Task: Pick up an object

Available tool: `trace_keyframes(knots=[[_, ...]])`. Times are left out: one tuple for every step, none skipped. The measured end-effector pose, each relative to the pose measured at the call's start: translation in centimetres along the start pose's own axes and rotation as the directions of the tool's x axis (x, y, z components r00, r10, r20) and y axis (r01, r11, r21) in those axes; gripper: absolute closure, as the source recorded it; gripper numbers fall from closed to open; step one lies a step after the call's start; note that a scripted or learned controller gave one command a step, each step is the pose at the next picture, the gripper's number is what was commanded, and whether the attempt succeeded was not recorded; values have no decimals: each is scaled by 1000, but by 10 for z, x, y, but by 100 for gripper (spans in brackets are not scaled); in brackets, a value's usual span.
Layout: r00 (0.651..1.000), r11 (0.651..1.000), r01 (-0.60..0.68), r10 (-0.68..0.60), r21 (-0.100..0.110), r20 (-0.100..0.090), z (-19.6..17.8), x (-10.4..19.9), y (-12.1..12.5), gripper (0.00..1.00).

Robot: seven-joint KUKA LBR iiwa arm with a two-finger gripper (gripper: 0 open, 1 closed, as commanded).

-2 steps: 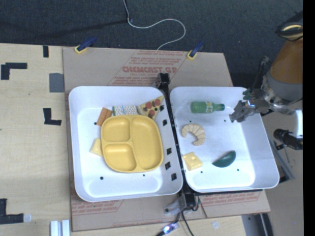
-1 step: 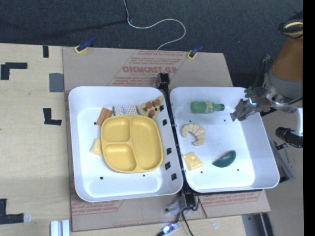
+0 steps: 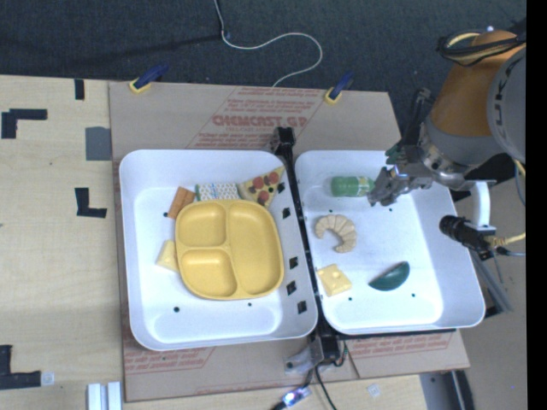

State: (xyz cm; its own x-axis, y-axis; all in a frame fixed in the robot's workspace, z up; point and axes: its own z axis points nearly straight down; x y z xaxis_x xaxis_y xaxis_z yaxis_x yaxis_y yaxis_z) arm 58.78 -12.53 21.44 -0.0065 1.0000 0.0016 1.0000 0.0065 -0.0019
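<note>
Green bottle [image 3: 349, 185] just left of the claw [image 3: 382, 192], claw's state unclear.

yellow divided plate [image 3: 229, 248] hides most of the food pieces [image 3: 224, 191] beneath.

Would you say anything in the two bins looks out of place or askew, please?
One thing: in the left bin, the yellow tray lies tilted on top of several toy foods, which stick out from under its top and left edges. In the right bin nothing stands out.
</note>
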Motion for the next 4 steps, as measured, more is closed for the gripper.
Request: trace_keyframes(knots=[[1000, 1000, -1, 1, -2, 0, -16, 28, 2, 100], [1000, 1000, -5, 5, 1, 3, 2, 33, 2, 100], [1000, 1000, -7, 7, 0, 3, -3, 33, -4, 100], [1000, 1000, -5, 5, -1, 2, -1, 36, 7, 100]])
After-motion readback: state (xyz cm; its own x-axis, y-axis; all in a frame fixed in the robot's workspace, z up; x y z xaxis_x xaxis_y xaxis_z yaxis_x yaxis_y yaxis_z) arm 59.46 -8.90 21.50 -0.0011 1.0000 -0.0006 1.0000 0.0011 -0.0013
